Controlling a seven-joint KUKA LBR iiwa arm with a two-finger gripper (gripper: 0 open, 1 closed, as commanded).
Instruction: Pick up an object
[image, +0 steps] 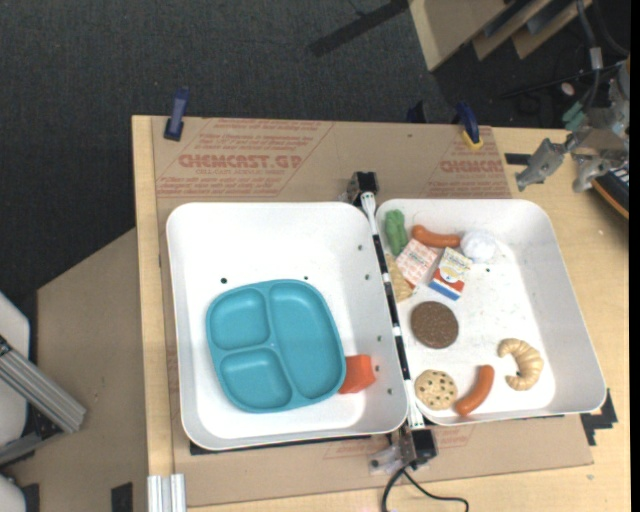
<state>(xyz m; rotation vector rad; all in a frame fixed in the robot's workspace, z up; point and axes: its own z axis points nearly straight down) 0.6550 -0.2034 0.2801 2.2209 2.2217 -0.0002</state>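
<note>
The gripper (548, 160) hangs at the upper right, off the bench's far corner, well apart from the toy food in the right bin (560, 290); whether it is open I cannot tell; the croissant (522, 362) lies near that bin's lower right.

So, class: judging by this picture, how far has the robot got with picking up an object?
Nothing looks done: the claw sits at the far right, above and outside the right bin, with nothing seen in it. The croissant, cookie and sausages lie in that bin; the teal tray lies in the left one. Approach, grasp and lift remain.
</note>
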